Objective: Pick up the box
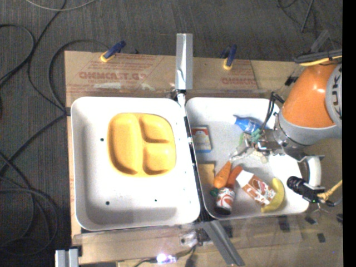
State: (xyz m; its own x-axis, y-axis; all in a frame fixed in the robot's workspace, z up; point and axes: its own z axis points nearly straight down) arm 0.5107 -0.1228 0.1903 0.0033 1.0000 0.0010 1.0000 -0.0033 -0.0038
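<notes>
Lying flat near the left wall of the right bin [278, 105], the box [201, 138] is a small white carton with a red and blue face, set just beside the divider between the two bins. It sits apart from the other items, with bare white floor around it. Below it a brown cardboard piece [206, 173] lies against the same wall. To the right of that, an orange carrot [223, 174] leans at a slant, and a red and white can [224, 199] rests near the bin's front edge. A white and orange carton [255, 189] lies beside a yellow banana [276, 196] toward the front right corner. A blue crumpled item [246, 123] sits farther back.

Reaching in from the right, the arm's gripper [248, 148] hovers over the middle of the right bin, well apart from the box and nearer the carrot and the blue item. Whether its fingers are spread or closed cannot be made out, and nothing is visibly held between them.

In the left bin [89, 204] lies a yellow compartment tray [142, 143], roughly centred toward the back.
</notes>
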